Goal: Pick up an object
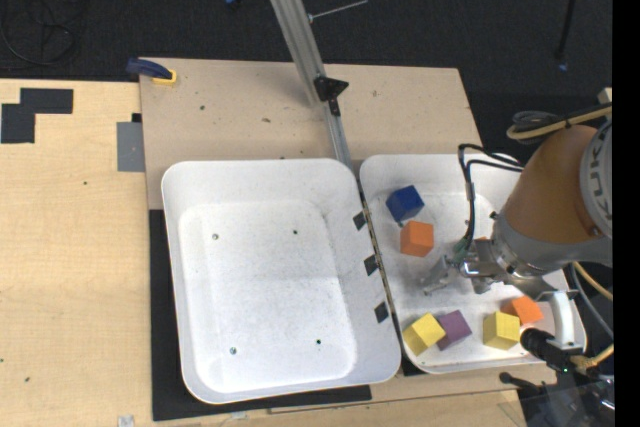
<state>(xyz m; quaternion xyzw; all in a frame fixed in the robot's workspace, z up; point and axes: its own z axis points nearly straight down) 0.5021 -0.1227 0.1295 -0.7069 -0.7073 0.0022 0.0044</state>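
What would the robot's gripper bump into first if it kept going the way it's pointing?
The gripper points left across the right bin. Probably it would meet that bin's bare floor first, then its left wall. The orange cube sits just above that line, the yellow cube below. Depth is hard to judge.

The wooden bench (250, 110) bears two white bins (265, 365) (side by side).

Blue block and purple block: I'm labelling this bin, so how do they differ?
The blue block is blue and lies near the right bin's far end; the purple block lies near its front edge. The blue block stands alone, just above an orange block; the purple block touches a yellow block. Both are small cubes of similar size in the same bin.
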